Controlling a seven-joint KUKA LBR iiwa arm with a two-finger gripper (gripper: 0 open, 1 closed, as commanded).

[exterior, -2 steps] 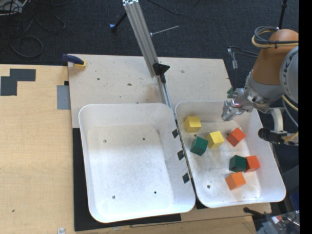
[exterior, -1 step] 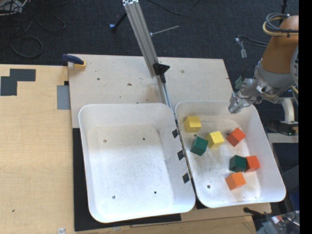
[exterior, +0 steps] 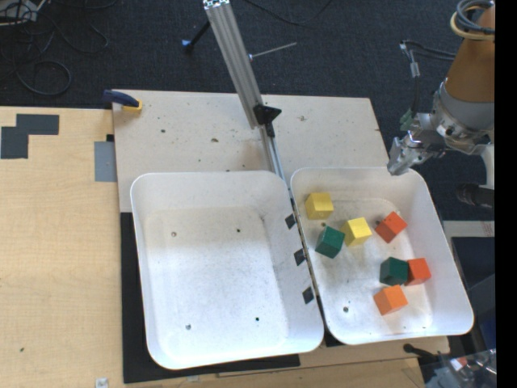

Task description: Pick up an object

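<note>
Gripper [exterior: 401, 162], finger spacing impossible to tell, is hovering over the right bin [exterior: 452, 318] rim at one o'clock, needing to travel toward seven o'clock and descend squarely over the isolated red block [exterior: 390, 226].

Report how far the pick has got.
Done: nothing lifted. All seven blocks lie in the right bin: two yellow, two green, three orange or red. In hand: the gripper hangs over that bin's far right corner, above the rim, nothing visible in it. Left: descend onto a block, perhaps the nearest red block, grip and lift it.
</note>
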